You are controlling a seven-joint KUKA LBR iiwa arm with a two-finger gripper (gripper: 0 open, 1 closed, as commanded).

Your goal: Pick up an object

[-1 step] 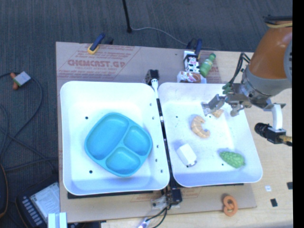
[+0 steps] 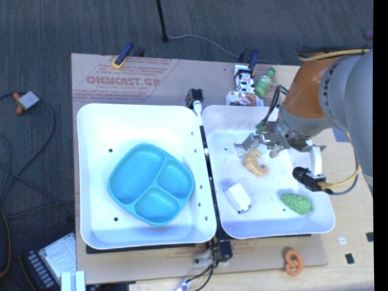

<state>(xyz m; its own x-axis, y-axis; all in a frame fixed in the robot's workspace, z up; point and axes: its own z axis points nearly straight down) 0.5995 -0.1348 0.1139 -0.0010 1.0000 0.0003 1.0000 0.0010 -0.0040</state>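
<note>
Gripper (image 2: 262, 148) hangs over the right bin (image 2: 321, 223), fingers apart, just above the tan pastry (image 2: 256, 163) near bin centre. Prob. light, soft, crumbly; grab across its narrow middle.

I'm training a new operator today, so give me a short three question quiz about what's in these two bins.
1. True or false: the blue plate lies in the left bin.
2. Which item lies nearest the end effector? A) white block B) tan pastry C) green lump
3. How many loose items lie in the right bin?

Key: 1 true; 2 B; 3 three.
</note>
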